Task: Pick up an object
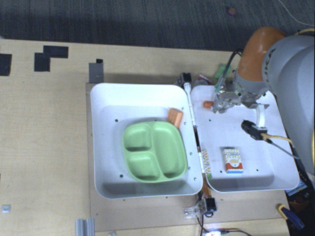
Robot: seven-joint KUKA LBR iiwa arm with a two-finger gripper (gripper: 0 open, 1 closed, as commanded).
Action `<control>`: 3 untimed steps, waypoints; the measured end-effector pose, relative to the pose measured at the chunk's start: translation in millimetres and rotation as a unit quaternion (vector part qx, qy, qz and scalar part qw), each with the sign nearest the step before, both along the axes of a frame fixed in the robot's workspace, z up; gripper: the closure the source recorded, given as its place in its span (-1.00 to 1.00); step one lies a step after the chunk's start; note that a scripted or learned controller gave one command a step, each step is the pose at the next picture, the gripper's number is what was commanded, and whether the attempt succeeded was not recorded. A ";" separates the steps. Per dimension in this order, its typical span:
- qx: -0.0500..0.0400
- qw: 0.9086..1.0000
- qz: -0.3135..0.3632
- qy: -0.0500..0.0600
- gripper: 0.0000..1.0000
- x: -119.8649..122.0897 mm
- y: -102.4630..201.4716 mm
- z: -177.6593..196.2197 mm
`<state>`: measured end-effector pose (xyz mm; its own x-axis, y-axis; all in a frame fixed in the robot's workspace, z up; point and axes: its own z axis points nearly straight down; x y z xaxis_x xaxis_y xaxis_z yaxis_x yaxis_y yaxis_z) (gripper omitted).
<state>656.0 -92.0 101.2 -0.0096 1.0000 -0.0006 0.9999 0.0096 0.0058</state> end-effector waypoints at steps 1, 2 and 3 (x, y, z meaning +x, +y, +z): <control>0.000 1.000 0.001 0.000 -1.00 0.0 0.1 -0.1; -0.001 1.000 0.003 -0.002 1.00 1.5 0.5 11.7; 0.001 1.000 -0.001 -0.001 1.00 10.1 49.1 122.2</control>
<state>666.2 -42.9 223.4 -0.0066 1.0000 0.0008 0.9999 0.0066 0.0086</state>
